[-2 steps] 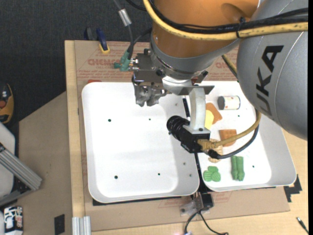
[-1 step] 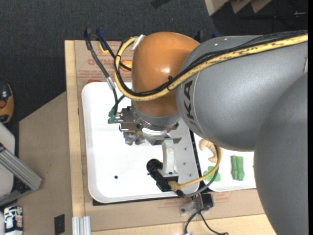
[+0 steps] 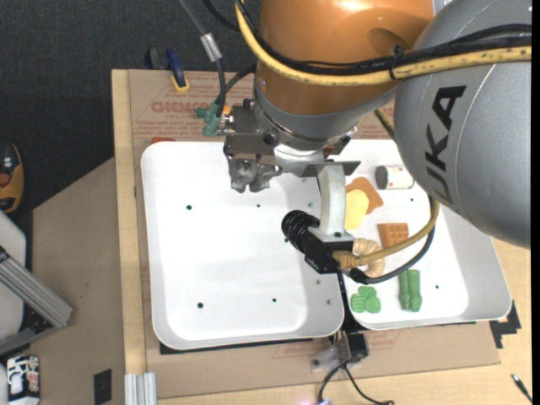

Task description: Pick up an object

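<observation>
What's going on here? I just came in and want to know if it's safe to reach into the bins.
The grey and orange KUKA arm is stretched over two shallow white bins, its gripper low over the left bin. It holds nothing visibly. The small objects, among them a green clover-shaped piece, a green ridged block, a tan square cracker and a white cylinder, lie in the right bin.

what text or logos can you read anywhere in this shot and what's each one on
"KU", black letters cut off by the frame, on the grey arm housing.
Red print starting "CHEM", on the cardboard sheet behind the bins; the rest is too blurred to read.
Black-and-white label at the lower left: too small to read.
</observation>
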Robot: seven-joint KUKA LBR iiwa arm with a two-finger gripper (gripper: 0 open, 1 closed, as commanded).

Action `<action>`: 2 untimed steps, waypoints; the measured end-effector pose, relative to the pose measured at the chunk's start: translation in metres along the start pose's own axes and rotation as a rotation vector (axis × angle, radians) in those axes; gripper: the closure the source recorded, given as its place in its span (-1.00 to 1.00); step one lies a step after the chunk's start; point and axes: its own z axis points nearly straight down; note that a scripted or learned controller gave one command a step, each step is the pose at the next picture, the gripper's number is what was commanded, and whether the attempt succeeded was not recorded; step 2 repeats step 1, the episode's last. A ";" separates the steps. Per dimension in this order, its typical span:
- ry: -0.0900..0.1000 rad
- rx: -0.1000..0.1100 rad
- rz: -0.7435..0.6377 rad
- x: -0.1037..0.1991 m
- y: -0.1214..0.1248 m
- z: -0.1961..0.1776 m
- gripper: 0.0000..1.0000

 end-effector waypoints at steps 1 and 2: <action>-0.014 0.029 0.005 -0.010 -0.004 0.146 1.00; -0.014 0.029 0.005 -0.010 -0.004 0.146 1.00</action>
